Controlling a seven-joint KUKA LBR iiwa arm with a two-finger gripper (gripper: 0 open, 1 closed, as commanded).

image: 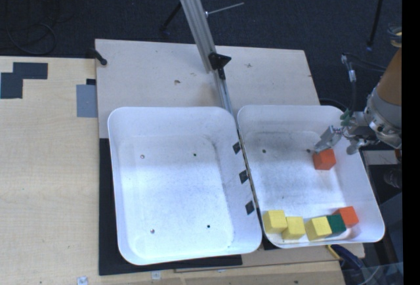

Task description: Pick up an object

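Bench: I see a pale wooden bench (46, 165) against a dark floor, bearing two shallow white plastic bins side by side, with a slanted grey aluminium rail (197, 21) rising behind them.
Jaws: the two-finger metal gripper (330, 144) sits low over the right white bin (289, 126), and I cannot tell how its fingers stand; the blur and angle hide it.
Nearest thing: a small orange-red foam cube (324, 159) lies just below the gripper tip, touching it or very close. I cannot say it is gripped.
Arm: the grey arm with its orange band (392, 90) comes in over the bin's right rim.
Farther out: a row of blocks sits along the bin's near wall, two yellow foam cubes (284, 222), a third yellow one (320, 227), a green block (336, 223) and an orange-red block (348, 215).
Left white bin (131, 139): well apart from the gripper.
Doing it well: I judge the cube wants centring between the fingers, a straight descent, a firm close, then a slow lift to check it comes along.
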